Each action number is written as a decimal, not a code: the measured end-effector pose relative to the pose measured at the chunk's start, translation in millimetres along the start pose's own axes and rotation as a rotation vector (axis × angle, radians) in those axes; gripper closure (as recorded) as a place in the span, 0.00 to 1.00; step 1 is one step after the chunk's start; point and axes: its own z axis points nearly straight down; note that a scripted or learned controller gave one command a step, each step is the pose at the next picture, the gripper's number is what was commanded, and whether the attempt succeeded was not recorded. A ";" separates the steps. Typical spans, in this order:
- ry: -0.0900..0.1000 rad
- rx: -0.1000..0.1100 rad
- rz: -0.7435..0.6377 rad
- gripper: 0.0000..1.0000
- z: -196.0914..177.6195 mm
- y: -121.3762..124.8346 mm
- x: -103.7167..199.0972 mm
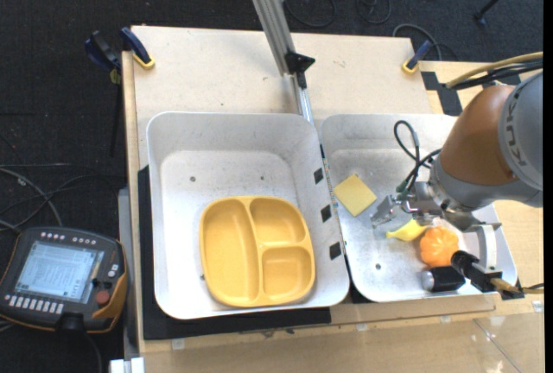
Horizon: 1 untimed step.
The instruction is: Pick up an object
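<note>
Fingers (386, 213) low in right bin (363, 138), right-centre of frame; honestly can't tell if spread or clenched. Targets close: yellow block (354, 193) beside me, orange ball (438, 247) lower right. Risk: objects crowded, ball rolls, I clip neighbour.

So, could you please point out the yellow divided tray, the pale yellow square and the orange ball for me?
yellow divided tray (257, 251): camera view, on the ridge between its compartments.
pale yellow square (355, 194): camera view, middle of its top face.
orange ball (437, 247): camera view, on its rounded top.
</note>
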 end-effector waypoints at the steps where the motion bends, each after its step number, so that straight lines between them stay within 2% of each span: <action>1: -0.001 -0.005 -0.001 1.00 -10.8 1.6 0.3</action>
